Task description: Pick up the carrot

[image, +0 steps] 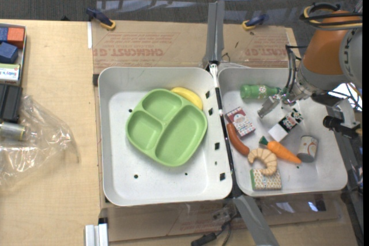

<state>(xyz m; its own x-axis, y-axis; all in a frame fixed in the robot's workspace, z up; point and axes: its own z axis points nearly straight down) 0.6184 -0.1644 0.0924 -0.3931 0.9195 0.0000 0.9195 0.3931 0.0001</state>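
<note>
**Two bins, carrot in the right one, my pincer above it**

Two shallow white bins sit side by side on the tabletop (pixel 52 83). The left bin (pixel 112 181) holds a green divided plate (pixel 167 127) with a yellow object (pixel 190 96) tucked partly under its far edge.

The right bin (pixel 334 173) holds the clutter. The carrot (pixel 281 150) lies near the middle of it, on its side, green stub toward the left and orange tip pointing right and toward the near wall. Just left of it: a shrimp toy (pixel 265 161) resting on a small patterned box (pixel 266 180), and a red sausage (pixel 237 139) running along the left wall. A small red-and-white carton (pixel 241 122) lies above the sausage. A green bottle (pixel 259 90) lies at the far side. A grey can (pixel 307 148) sits just right of the carrot's tip; a black-and-white block (pixel 286 124) sits just beyond the carrot.

My pincer (pixel 279 103) hangs over the far half of the right bin, between bottle and block, apart from the carrot. Fingers look spread, nothing between them.
</note>
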